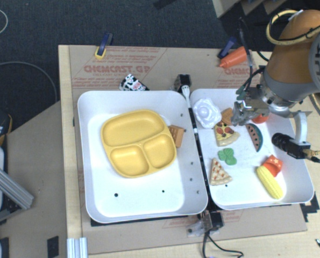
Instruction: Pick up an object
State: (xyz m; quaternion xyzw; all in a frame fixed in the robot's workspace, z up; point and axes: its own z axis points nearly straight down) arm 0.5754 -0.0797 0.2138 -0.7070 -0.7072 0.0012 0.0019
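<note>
Plastic, by the look of it — toy food scattered in the right bin [305, 190], likely light, stiff and a bit slick. Closest to the gripper [242, 112]: a pizza slice [226, 134] lying flat just below it, toward the bin's upper left, with a watermelon wedge [255, 136] just beside on the right. Flat and thin, so probably best pinched across its narrow width, edge to edge, with little height to catch. Easier holds elsewhere perhaps — the corn cob [271, 181] near the lower right corner, rounded and thick, taken across its middle. Also a second pizza slice [220, 172] and a green piece [227, 156] near the left wall. Gripper low near the bin's top edge; spread or closed — cannot tell from this blurred angle. Nothing visibly between the tips.
</note>
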